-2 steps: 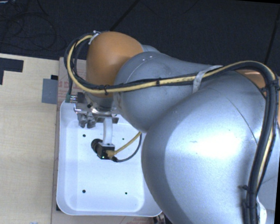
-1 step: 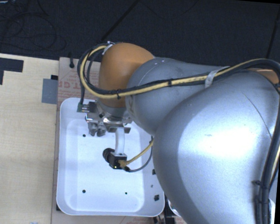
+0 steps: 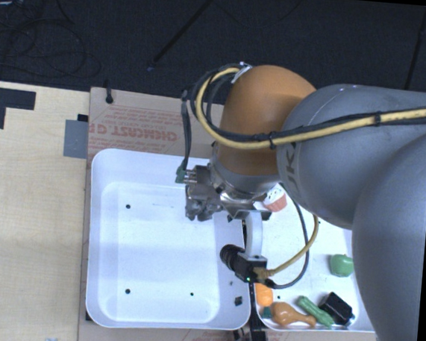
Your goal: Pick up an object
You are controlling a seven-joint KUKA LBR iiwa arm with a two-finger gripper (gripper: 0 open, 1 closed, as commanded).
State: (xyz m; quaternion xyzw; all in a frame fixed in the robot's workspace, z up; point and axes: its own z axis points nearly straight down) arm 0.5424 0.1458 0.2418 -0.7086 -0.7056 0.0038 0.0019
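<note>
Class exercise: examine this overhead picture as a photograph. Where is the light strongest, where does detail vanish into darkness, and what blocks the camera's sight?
In the camera view, the left white bin is brightest, nearly washed out, with soft shadow along its walls; the background above the bench falls into near-black; the arm, close to the lens, looms large and covers much of the right bin.

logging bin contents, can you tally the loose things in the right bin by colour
Visible past the arm in the right bin:
green: 2, a rounded piece and a long piece
orange: 2, a small block and a tan-orange piece
black: 1, a block
red and white: 1, a partly hidden item
Total: 6
</note>
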